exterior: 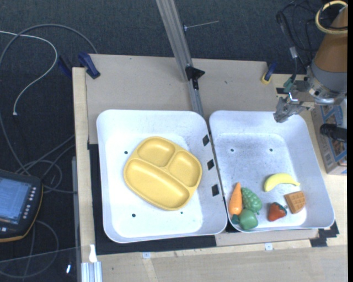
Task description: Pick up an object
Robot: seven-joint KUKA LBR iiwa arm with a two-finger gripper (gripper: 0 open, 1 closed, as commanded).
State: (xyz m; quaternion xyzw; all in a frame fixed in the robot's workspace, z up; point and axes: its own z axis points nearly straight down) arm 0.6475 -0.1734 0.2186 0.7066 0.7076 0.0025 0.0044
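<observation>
My hand [283,112] hangs over the right bin's [309,144] far edge, can't tell if it's open. Banana [280,181], carrot [236,199], strawberry [276,211] sit well apart from it.

A pale wooden table [143,82] stands on dark blue-grey carpet [38,16]. Thin light cables [33,44] loop across the carpet at the left, near a black handheld pendant [16,206] with a lit screen. A slanted aluminium post [177,38] rises from the table's far edge, where blue clamps [88,65] grip it.
</observation>
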